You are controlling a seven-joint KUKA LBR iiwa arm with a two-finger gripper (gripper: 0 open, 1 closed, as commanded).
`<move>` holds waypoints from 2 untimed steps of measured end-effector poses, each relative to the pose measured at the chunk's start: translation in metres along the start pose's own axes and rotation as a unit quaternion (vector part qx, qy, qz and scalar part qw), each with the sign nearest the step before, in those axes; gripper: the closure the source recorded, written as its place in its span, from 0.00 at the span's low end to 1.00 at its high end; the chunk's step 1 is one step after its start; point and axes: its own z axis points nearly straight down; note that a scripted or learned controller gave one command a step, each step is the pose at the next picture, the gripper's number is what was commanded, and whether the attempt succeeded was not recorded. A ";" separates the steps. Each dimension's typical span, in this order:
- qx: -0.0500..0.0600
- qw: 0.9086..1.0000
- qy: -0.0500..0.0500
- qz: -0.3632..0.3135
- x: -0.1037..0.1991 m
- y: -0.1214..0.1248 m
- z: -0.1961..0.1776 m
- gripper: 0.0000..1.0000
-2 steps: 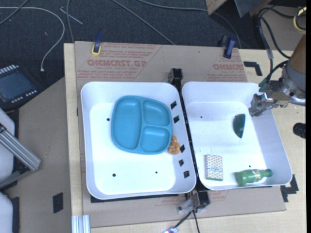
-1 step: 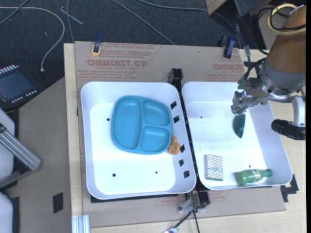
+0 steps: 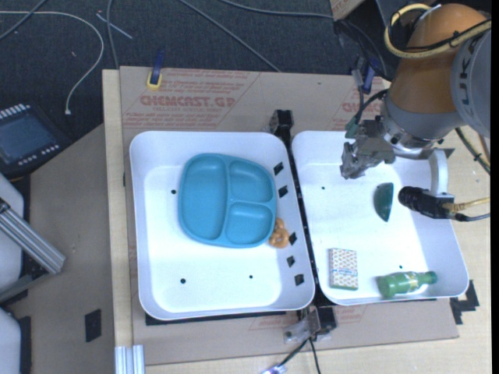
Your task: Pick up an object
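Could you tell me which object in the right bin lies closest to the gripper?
The small teal piece, just right of the gripper; the patterned box and green bottle lie at the bin's near edge.

The arm [image 3: 437, 61] is cut off by the right and top edges. The printing on the small box [image 3: 343, 268] is too small to be read. The orange-brown lump [image 3: 279, 233] beside the blue divided plate [image 3: 228, 201] cannot be identified.

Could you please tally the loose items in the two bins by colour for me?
Blue: 1, the divided plate
Green: 2, the bottle and the teal piece
Orange-tan: 1, the small lump beside the plate
Patterned white: 1, the small box
Total: 5
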 end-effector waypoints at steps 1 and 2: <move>-0.002 1.000 0.000 0.000 0.052 0.019 0.012 1.00; -0.002 1.000 -0.001 0.000 0.101 0.035 0.020 1.00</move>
